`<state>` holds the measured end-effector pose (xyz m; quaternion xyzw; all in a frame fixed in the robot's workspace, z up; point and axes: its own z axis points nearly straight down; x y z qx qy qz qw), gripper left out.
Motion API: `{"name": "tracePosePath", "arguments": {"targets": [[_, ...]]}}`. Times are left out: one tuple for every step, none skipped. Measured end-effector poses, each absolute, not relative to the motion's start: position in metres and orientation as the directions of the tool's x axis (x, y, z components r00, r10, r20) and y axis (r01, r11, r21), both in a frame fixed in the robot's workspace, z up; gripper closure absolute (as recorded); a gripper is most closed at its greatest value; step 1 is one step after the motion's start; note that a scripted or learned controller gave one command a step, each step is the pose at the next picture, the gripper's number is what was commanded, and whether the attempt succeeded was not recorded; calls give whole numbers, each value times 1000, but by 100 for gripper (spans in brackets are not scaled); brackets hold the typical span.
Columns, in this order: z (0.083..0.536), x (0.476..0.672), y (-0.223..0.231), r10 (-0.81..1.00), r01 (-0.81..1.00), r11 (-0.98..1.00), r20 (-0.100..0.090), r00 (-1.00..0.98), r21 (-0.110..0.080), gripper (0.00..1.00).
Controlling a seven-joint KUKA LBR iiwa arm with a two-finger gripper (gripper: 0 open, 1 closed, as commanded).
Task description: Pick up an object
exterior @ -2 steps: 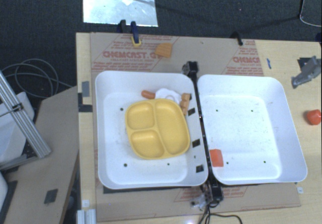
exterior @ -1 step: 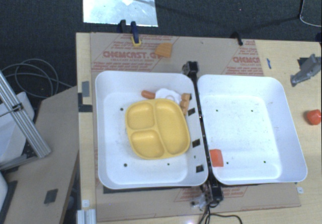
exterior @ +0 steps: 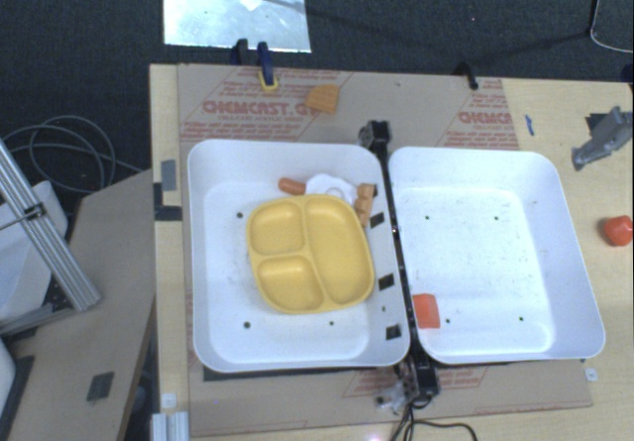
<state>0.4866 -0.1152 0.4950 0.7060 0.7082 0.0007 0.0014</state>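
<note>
Nothing is lifted yet: the yellow tray (exterior: pixel 307 256) lies in one bin (exterior: pixel 203 261) and the orange block (exterior: pixel 425 310) in the other. I cannot tell the end effector's state, and the whole grasp remains.

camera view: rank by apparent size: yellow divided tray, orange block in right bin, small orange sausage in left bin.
1. yellow divided tray, by far the largest.
2. orange block at the right bin's near-left corner.
3. orange sausage, thin, just above the tray.
Block and sausage look close in size; the block covers slightly more area.
</note>
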Motion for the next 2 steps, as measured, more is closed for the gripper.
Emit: {"name": "tracePosePath", "arguments": {"targets": [[495,487,-115,1000,1000,3,-1,-3,3,0],[495,487,-115,1000,1000,3,-1,-3,3,0]]}}
